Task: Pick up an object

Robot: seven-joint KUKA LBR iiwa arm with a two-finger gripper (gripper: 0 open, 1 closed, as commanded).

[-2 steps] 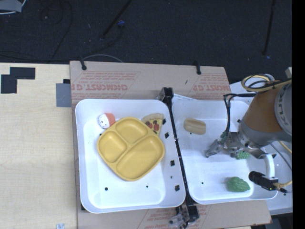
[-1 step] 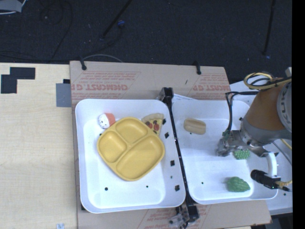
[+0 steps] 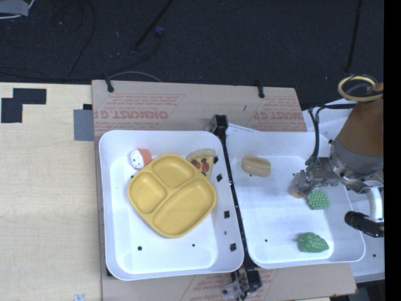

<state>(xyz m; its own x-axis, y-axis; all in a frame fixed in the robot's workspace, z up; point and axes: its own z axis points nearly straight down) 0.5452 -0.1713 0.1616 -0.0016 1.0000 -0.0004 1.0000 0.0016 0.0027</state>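
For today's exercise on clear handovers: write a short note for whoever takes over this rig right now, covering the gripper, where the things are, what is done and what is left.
Gripper: low in the right bin, beside the light green ball; no object is seen between its fingers.
Right bin: tan bread roll near the back, dark green lump near the front.
Left bin: yellow divided plate, pizza slice and a small white and orange toy behind it.
Done: the arm is down among the objects.
Left: grasp one object and lift it.
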